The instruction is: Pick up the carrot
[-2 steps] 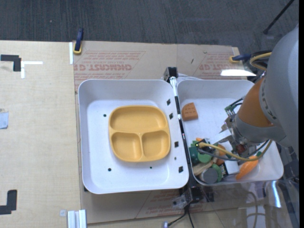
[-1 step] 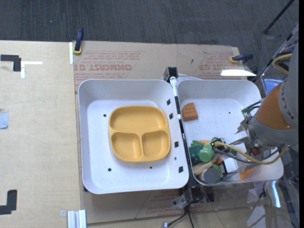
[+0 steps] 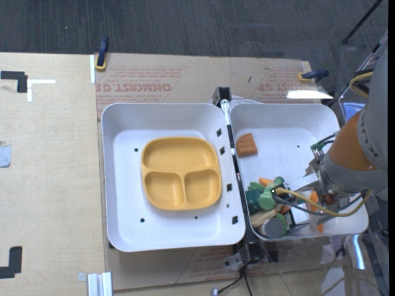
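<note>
Reaching in from the right edge of the frame, the grey arm (image 3: pixel 370 122) bends down over the right bin (image 3: pixel 278 119), its orange band (image 3: pixel 353 148) showing just above the wrist at the bin's right side. The gripper (image 3: pixel 326 193) sits low at the lower right of that bin, wrapped in cables and hoses, and whether it is spread or pressed together cannot be told from this angle. Small orange bits show just beside it, though they are too small to name.

A cluster of toys lies at the lower left of the right bin, against the wall shared with the left bin (image 3: pixel 117 184). In it, what is probably the carrot (image 3: pixel 266 182) shows as a short orange piece at the top of the cluster, touching a green toy (image 3: pixel 262 195); it lies apart from the gripper, to its left. A brown block (image 3: pixel 246 145) rests alone higher up in the same bin, near the dividing wall.

A yellow divided plate (image 3: pixel 181 172) lies flat in the middle of the left bin.
</note>
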`<action>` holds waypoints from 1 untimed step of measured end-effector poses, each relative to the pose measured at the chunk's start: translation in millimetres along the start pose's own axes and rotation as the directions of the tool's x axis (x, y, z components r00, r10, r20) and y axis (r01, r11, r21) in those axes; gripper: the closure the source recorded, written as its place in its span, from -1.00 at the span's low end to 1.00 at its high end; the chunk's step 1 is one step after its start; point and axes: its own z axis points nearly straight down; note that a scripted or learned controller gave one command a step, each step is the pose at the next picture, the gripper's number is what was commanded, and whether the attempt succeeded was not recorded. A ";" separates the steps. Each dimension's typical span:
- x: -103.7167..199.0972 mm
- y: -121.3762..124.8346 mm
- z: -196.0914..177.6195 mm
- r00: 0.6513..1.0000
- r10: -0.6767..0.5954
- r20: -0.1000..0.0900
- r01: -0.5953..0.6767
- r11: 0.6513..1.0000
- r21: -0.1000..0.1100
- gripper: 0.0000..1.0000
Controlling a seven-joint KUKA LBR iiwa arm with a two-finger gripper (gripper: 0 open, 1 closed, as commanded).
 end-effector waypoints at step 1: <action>1.1 0.8 -8.3 1.000 -0.002 0.001 0.002 1.000 0.002 1.00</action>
